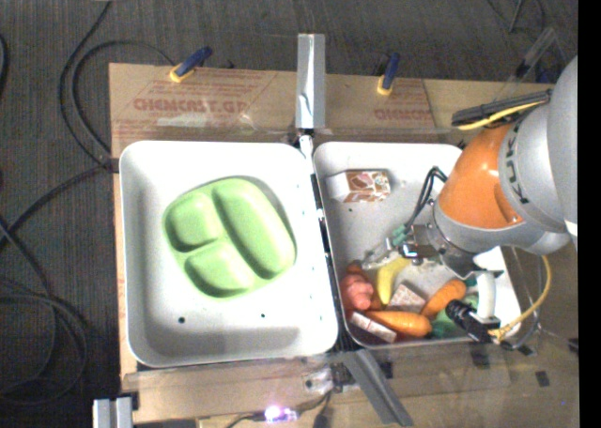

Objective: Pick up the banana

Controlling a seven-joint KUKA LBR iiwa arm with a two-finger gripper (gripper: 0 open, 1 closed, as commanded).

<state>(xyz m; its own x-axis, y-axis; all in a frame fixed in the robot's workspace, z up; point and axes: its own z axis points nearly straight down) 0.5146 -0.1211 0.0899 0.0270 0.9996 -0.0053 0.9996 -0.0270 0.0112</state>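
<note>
Hovering low over the right of 2 shallow white bins (413, 159), the grey-and-orange arm's fingers (410, 250), whose state I cannot tell, sit just beside the curved yellow banana (389, 278), which lies unlifted among toy food.

The claw (410, 250) hangs low in the right bin (413, 159), the banana (390, 278) just below-left of it, carrots (406, 322) further below, a wrapped snack (367, 184) up-left, and the green tray (230, 236) far left
</note>
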